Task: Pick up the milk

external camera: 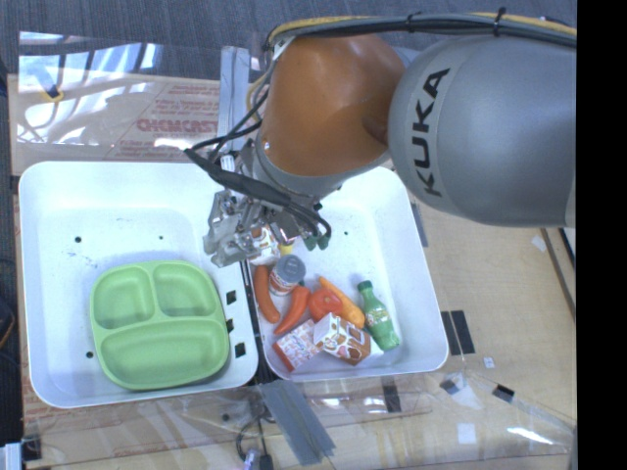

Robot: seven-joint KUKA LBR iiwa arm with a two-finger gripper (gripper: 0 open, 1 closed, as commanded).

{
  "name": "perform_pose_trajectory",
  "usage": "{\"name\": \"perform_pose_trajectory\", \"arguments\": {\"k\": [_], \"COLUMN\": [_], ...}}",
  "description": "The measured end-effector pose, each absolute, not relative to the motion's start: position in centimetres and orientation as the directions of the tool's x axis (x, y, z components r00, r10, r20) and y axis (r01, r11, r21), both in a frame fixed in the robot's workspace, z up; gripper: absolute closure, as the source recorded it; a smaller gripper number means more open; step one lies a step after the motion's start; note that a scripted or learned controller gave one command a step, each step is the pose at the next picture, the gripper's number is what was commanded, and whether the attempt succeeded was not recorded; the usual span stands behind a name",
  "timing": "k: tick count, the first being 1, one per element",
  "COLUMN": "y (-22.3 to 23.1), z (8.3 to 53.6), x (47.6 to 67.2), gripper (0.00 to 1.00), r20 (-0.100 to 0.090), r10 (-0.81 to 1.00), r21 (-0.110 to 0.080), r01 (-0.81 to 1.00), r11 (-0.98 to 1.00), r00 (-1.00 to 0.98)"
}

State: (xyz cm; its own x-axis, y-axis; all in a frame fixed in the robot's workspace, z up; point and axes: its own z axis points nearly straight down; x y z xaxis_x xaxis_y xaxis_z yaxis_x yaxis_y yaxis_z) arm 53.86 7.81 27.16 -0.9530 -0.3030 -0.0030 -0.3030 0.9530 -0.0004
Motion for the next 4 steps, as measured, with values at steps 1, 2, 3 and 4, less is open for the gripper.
{"name": "perform_pose_trajectory", "arguments": {"k": [1, 2, 3, 4], "y": [11.4, 20.8, 20.9, 21.0], "z": [28.0, 24.3, 25.3, 26.2], "x": [48.5, 50.9, 51.0, 51.1], "gripper": [1.00, 1.00, 1.00, 1.00], "r20": [0.000, -0.002, -0.004, -0.007], "r10": [-0.576, -0.754, -0.755, -0.756], "r21": [0.000, 0.000, 0.000, -0.001], "r01": [-0.576, -0.754, -0.755, -0.756], "r11": [0.818, 0.657, 0.656, 0.654], "r00": [-0.818, -0.657, -0.656, -0.654]}}
